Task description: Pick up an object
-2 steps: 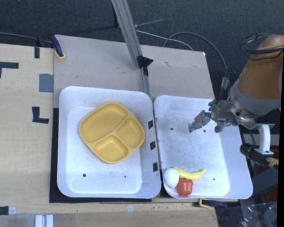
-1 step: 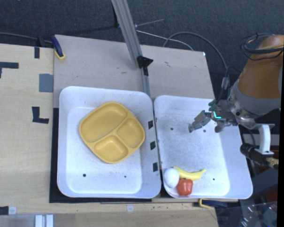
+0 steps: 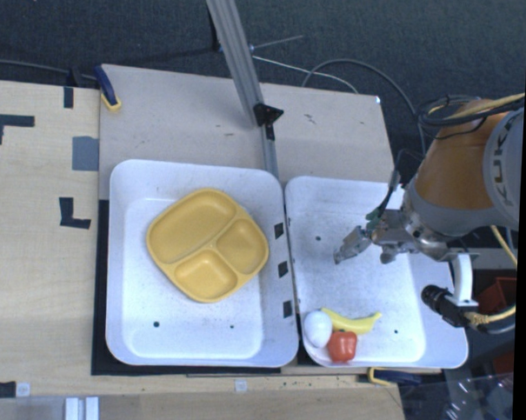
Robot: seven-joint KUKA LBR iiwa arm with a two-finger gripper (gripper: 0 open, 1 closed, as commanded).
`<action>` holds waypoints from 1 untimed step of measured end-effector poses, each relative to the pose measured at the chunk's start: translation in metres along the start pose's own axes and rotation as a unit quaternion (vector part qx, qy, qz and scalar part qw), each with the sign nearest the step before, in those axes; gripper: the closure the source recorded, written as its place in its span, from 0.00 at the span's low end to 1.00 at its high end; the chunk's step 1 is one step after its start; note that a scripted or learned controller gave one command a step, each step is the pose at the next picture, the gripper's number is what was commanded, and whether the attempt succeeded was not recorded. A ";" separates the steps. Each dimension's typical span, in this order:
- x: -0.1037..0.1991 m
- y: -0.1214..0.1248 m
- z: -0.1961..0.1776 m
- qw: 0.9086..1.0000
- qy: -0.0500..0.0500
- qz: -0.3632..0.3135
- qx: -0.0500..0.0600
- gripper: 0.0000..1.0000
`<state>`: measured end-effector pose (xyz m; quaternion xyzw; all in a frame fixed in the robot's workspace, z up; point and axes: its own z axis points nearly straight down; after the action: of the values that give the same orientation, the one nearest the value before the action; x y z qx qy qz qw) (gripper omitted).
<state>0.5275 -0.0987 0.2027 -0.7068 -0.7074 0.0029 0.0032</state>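
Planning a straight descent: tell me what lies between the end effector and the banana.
The camera view shows only bare white bin floor between the end effector and the banana.

The yellow divided plate (image 3: 207,244) looks like smooth matt plastic. Both white bins (image 3: 130,269) have a faintly speckled, dull finish. The tabletop (image 3: 34,264) resembles pale wood.

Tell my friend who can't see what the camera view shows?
A grey and orange robot arm holds its end effector above the right white bin, where a white ball, a banana and a red pepper sit in the near corner. A yellow divided plate lies in the left white bin.
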 end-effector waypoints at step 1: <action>0.005 0.005 0.061 1.000 0.000 0.000 0.000 0.00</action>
<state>0.5321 -0.0933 0.1413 -0.7065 -0.7077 0.0026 0.0030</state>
